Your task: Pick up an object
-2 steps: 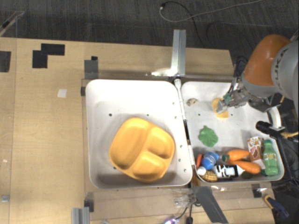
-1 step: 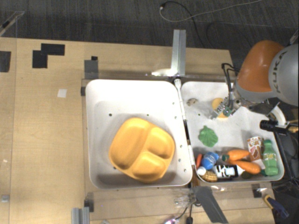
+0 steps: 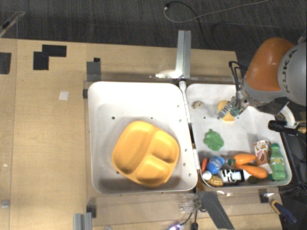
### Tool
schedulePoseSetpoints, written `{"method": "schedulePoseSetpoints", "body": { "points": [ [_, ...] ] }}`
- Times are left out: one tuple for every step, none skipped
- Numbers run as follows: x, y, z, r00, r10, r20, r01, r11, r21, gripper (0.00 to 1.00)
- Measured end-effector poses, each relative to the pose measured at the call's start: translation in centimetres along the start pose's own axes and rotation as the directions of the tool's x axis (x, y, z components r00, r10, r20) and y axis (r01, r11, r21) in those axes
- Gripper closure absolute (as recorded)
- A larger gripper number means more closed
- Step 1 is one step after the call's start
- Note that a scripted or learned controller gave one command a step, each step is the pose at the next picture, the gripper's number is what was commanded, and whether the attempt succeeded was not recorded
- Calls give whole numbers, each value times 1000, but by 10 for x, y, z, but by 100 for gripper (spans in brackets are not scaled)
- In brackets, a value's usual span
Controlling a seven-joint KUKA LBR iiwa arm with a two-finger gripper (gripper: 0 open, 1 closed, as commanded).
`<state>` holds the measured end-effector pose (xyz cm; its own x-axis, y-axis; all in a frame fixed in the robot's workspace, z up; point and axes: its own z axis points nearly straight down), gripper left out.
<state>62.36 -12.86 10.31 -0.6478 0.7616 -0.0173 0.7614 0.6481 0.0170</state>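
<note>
Camera view: I see the gripper [image 3: 231, 110] low in the right bin [image 3: 249, 97], over a yellow piece [image 3: 225, 116]; its grasp I cannot tell; yellow tray [image 3: 145, 152] in left bin [image 3: 103, 128].

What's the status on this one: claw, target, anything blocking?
Claw low in right bin, over small yellow piece. No grasp visible. Green leaf nearby, apart.

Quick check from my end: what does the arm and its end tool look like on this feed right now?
The arm is grey with rounded casings and a large orange band above the wrist. Thin black cables loop along the wrist side. The gripper is small and dark, with a touch of green on it, too small to make out further.
</note>
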Motion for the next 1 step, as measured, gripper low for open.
{"method": "schedulePoseSetpoints", "body": {
  "points": [
    [42,46,-95,1000,-12,-11,12,1000,9,100]
  ]
}}
